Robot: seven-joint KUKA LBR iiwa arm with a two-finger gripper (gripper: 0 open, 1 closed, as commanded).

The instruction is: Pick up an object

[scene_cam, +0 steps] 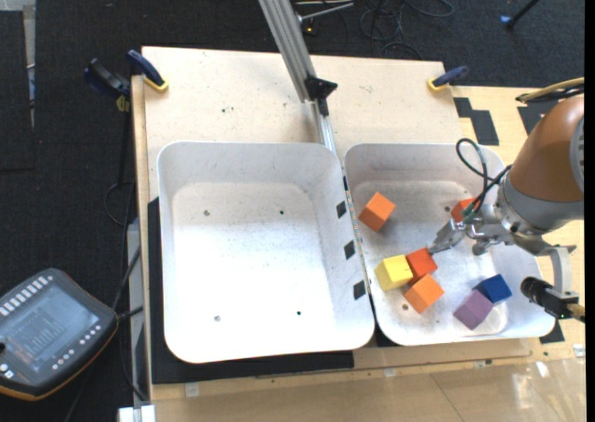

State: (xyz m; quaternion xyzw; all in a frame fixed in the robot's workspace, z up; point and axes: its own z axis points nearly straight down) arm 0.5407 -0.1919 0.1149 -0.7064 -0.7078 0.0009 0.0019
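Six blocks lie loose in the right bin (367, 164), and the gripper (444, 240) reaches low beside the red block (421, 262), its grip impossible to tell, likely lining up a grab.

One fixed camera, high above the bench (232, 85), slanting down, both bins (251, 253) visible

arm (548, 169): reaches in from right | gripper (444, 242): low, angled leftward
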